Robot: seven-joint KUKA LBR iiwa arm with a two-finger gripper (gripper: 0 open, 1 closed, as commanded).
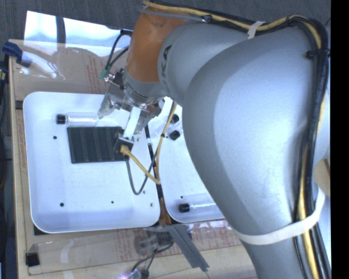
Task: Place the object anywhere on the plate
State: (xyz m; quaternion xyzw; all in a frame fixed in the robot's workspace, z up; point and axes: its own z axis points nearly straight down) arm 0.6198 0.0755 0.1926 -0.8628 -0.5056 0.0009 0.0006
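Note:
A dark ribbed rectangular plate (92, 145) lies flat in the left white bin (52, 202). Just above its top edge lies a clear tube with a black cap (75, 119) on its left end. My gripper (109, 108) hangs over the tube's right end and the plate's upper right corner, under the orange wrist band. The wrist hides what is at its tip. A second clear tube with a black cap (193, 206) lies in the right bin (175, 179), near its front edge.
The grey arm covers most of the right bin and the right half of the view. A yellow and black cable (141, 170) loops down from the wrist over the left bin's right side. Clear plastic sheeting (58, 57) lies behind the bins.

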